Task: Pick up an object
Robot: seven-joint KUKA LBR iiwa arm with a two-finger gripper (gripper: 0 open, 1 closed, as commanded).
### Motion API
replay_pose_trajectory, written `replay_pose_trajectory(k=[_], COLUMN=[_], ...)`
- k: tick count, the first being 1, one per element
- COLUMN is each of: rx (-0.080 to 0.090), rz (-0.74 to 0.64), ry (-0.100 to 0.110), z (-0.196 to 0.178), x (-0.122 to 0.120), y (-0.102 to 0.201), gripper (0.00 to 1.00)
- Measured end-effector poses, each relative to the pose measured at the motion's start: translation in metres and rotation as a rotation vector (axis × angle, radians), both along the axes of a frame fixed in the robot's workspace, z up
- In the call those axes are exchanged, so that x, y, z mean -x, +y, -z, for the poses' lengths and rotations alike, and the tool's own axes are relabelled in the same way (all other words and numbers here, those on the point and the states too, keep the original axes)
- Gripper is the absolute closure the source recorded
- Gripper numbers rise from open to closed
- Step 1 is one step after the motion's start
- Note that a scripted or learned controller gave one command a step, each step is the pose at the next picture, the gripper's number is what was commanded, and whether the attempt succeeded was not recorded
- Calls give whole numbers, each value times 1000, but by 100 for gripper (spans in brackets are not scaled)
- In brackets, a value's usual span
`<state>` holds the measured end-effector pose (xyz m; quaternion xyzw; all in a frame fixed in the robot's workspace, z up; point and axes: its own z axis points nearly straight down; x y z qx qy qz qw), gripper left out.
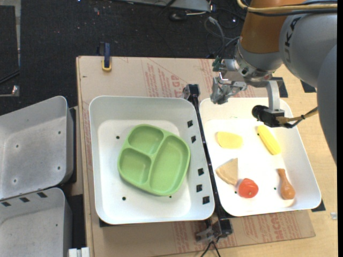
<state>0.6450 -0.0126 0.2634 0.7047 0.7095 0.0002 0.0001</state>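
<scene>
Five toy foods lie in the right bin [305, 159]; my tool [221, 94] hangs above its far-left corner, grip state unclear. Yellow corn [268, 139] looks light, rigid, slick; grip mid-length, across it.

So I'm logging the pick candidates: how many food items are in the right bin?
5. Yellow slice upper left, corn upper right, tan wedge lower left, tomato touching it, drumstick lower right. None look hidden.
</scene>
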Motion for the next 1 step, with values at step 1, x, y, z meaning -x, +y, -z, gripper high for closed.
replay_pose_trajectory(k=[1], rx=[0], rz=[0], ry=[-1], z=[4], x=[-10], y=[52], gripper=[100])
